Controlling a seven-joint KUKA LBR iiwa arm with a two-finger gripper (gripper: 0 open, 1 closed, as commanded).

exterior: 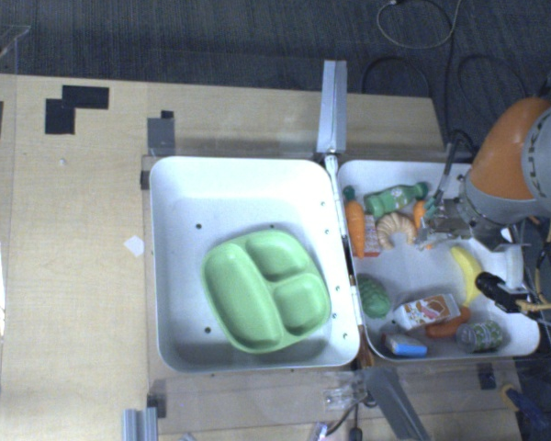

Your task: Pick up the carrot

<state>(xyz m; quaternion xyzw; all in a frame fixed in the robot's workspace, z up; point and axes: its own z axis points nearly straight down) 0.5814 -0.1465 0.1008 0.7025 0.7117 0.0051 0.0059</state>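
The carrot [354,229] is orange with a green top and lies lengthwise along the left wall of the right bin [523,338], pointing toward the front. My gripper [431,227] hangs over the middle of that bin, to the right of the carrot. A bread-like piece [397,228] lies between the gripper and the carrot. Nothing can be seen held in the gripper. The grey arm with its orange band [500,159] reaches in from the right.
The right bin also holds a green bottle [395,197], a yellow banana [466,270], a round green vegetable [374,297], a white bottle with a red label [425,312], a blue item [406,346] and a grey can [482,336]. A green divided plate [266,289] lies in the left bin [179,246].
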